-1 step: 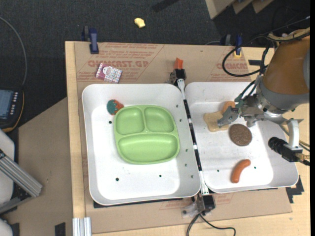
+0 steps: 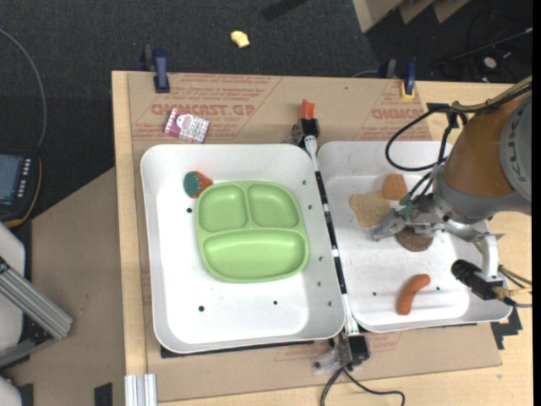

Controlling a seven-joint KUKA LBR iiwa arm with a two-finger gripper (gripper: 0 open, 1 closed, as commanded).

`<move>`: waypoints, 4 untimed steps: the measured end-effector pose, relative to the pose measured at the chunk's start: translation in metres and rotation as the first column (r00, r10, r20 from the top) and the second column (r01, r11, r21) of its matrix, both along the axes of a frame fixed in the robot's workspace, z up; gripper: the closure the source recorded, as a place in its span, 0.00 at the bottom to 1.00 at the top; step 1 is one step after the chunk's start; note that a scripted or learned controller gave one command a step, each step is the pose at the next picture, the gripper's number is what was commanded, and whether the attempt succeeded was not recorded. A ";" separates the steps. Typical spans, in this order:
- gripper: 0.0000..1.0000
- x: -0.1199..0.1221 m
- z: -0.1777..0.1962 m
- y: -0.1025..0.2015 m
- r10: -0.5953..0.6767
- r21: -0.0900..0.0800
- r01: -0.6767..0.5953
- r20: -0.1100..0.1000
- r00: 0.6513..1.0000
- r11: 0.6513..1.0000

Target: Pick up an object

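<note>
Worktop (image 2: 245, 104), covered in printed brown cardboard, bearing two shallow white bins side by side, left bin (image 2: 169, 294) and right bin (image 2: 372, 311), with a small pink-and-white packet (image 2: 186, 124) lying at its far-left corner.

Robotics lab or test cell, not a home or kitchen. Evidence: an industrial arm (image 2: 486, 163), grey with an orange band, reaches in from the right over a plywood table (image 2: 127, 252) topped with printed cardboard. Blue clamps (image 2: 158, 68) at the far edge pin the board down. Two shallow white bins (image 2: 169, 311) sit side by side, joined by a black strip with hardware along the seam. Black cables (image 2: 414, 129) loop near the arm and trail off the near edge. Dark carpet floor (image 2: 68, 32) beyond. Aluminium extrusion (image 2: 34, 299) at near left; an electronic device with a screen (image 2: 17, 180) at far left.
</note>
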State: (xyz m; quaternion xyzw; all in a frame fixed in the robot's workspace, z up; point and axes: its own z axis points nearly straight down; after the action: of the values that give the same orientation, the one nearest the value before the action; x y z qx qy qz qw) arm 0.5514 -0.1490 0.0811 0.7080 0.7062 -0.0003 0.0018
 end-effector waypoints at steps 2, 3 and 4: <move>0.00 0.003 0.018 0.000 0.000 -0.005 0.000 0.011 1.000 1.000; 1.00 0.004 0.028 0.000 0.000 -0.006 0.001 0.014 1.000 1.000; 0.00 0.003 0.027 0.000 0.000 -0.005 0.000 0.013 1.000 1.000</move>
State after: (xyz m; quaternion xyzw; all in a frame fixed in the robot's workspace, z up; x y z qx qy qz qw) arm 0.5549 -0.1486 0.1085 0.7080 0.7062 0.0024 0.0083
